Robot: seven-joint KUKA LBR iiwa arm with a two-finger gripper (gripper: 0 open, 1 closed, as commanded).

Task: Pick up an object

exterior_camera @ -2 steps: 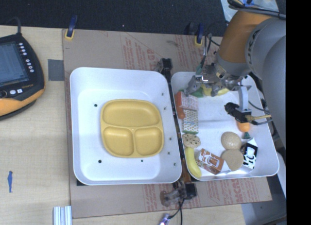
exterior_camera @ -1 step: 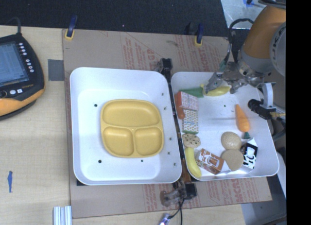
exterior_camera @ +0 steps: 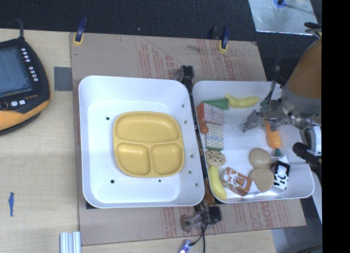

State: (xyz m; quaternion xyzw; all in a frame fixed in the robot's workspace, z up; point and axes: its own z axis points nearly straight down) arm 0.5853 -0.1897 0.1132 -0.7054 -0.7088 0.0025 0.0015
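Observation:
My gripper (exterior_camera: 261, 119) hangs low over the right bin (exterior_camera: 240, 143), toward its back right, on the grey arm (exterior_camera: 306, 85) that comes in from the right. Just to its right and nearer me lies a small orange carrot (exterior_camera: 273, 137), close to the gripper, and I cannot tell whether they touch. A yellow pepper (exterior_camera: 242, 101) lies behind the gripper at the bin's far wall. Nothing shows as lifted off the bin floor.
The right bin also holds a green piece (exterior_camera: 216, 104), two small boxes (exterior_camera: 214, 126), a cookie (exterior_camera: 215, 158), a banana (exterior_camera: 216, 183), an orange carton (exterior_camera: 236, 181), two tan lumps (exterior_camera: 261, 167) and a black-and-white item (exterior_camera: 280, 175). A yellow divided tray (exterior_camera: 149, 142) lies in the left bin (exterior_camera: 93, 137). A pendant (exterior_camera: 19, 85) sits far left.

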